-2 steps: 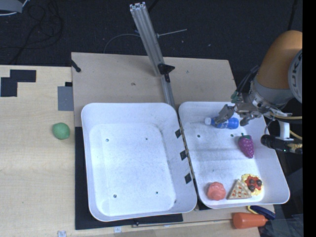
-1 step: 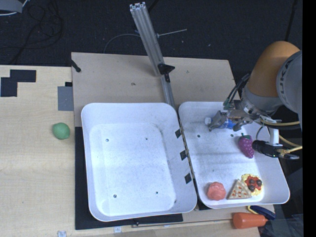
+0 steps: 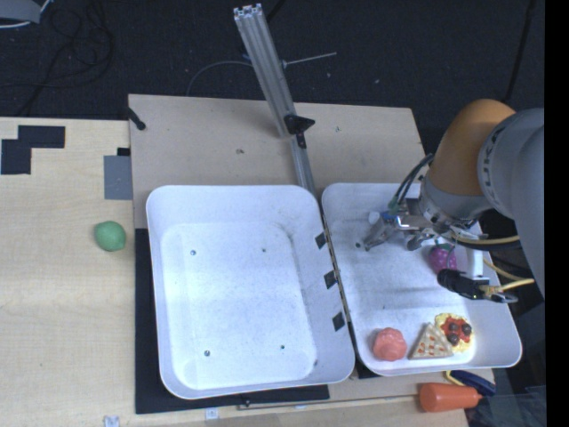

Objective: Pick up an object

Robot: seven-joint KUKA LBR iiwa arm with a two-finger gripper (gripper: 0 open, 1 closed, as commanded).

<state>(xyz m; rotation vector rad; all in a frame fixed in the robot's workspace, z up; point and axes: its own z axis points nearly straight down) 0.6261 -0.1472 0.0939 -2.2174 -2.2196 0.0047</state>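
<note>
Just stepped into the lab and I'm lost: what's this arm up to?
The grey arm reaches in over the right bin, its claw hanging low above the bin floor. A purple object sits just beside the wrist, and a red ball and a waffle-like toy lie at the bin's near edge. Nothing appears lifted yet. A green ball rests on the bench outside the bins.

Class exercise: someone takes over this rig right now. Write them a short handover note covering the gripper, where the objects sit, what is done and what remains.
Gripper: over the upper part of the right bin; nothing visibly held, finger state unclear.
Objects: purple item beside the wrist; red ball and a waffle slice with berries at that bin's near edge. Green ball on the bench, left of the left bin. Orange item below the right bin.
Done: no pick visible.
Left: close on one object and lift it.
</note>
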